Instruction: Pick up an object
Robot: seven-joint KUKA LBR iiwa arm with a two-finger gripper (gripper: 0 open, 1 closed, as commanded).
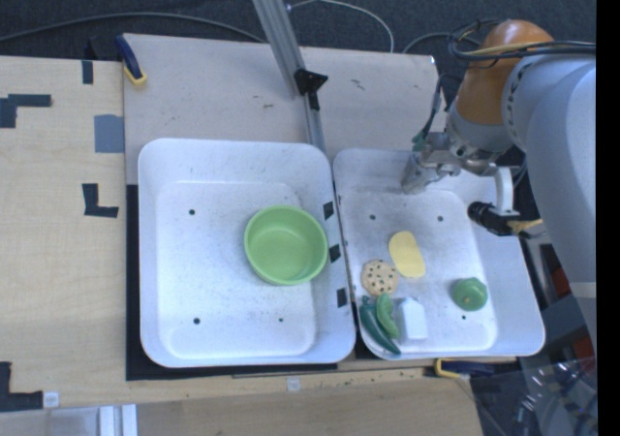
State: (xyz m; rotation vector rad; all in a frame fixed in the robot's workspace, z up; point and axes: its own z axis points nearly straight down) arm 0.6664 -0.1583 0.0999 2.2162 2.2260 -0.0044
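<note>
The jaws (418,179) are hanging over the far edge of the right bin (504,327), close to its far left corner, and whether they are apart or together I cannot tell, since the tips are blurring into the white wall. Nothing is showing between them.

The nearest candidate for picking is the yellow oval piece (407,254), lying toward the near edge from the jaws and almost directly in line with them, near the middle of the bin floor. Its long axis is running roughly from the far edge to the near edge, tilting slightly. So the coming move, as I judge it, is calling for a travel toward the near edge and a descent, with the jaws closing across the piece's short width.

Further out, the round speckled cookie (379,277) is sitting just beside the yellow piece, toward the near left corner. In that corner a green leafy item (383,318) and a small white block (414,320) are crowding together, apparently touching. A small green round object (470,293) is resting apart, toward the near right corner.

Counting: one of each, five things in the right bin. The left bin (174,231) is carrying one green bowl (285,245), upright, near its centre. Two bins are standing side by side on the surface (213,85).
</note>
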